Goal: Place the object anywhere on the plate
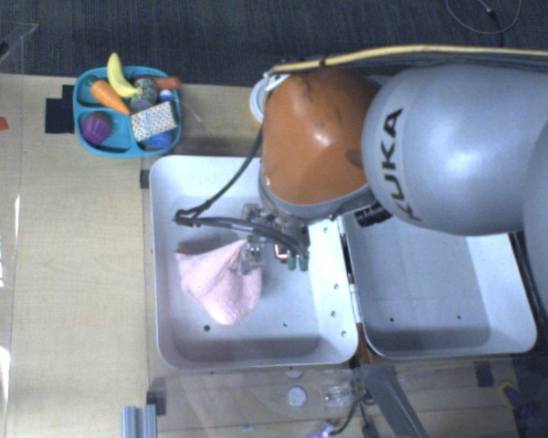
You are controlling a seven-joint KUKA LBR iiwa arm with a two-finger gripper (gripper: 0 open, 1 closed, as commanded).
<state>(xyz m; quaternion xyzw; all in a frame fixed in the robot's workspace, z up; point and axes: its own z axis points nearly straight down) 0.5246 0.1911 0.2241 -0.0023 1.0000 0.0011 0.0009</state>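
A crumpled pink cloth (216,283) lies in the left white bin (169,336), near its middle. My gripper (267,252) hangs low over the cloth's upper right edge, under the orange band of the arm. From this slant I cannot make out whether it touches the cloth. A blue divided plate (119,151) sits on the bench beyond the left bin's far left corner. It carries a toy banana (119,77), a carrot (108,96), a purple piece (96,128) and a speckled block (154,119).
The big grey arm (457,135) covers the far part of both bins. The right white bin (438,331) lies beside the left one. A black cable (215,203) runs from the gripper toward the left bin's back wall. Bare wooden bench stretches to the left.
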